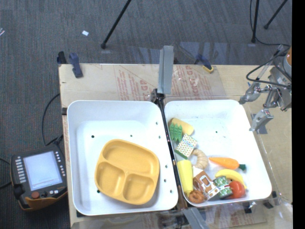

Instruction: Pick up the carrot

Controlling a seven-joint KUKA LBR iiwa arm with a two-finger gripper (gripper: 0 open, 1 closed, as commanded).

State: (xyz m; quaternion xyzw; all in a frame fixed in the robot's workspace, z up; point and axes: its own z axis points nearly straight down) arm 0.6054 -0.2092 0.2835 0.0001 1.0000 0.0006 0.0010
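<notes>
Tomato (237, 189), banana (230, 177) at right bin (224, 109) front; carrot (225, 162) just behind banana, pastry (200, 158) at its left. Gripper (262, 119) beyond bin's right rim, finger state can't tell.

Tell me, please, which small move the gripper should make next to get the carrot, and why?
Probably it should travel left and toward the near edge until it is above the carrot. The gripper is at the far right rim of the right bin, well away from the carrot, which lies on its side between a pastry-like piece and a banana.
</notes>
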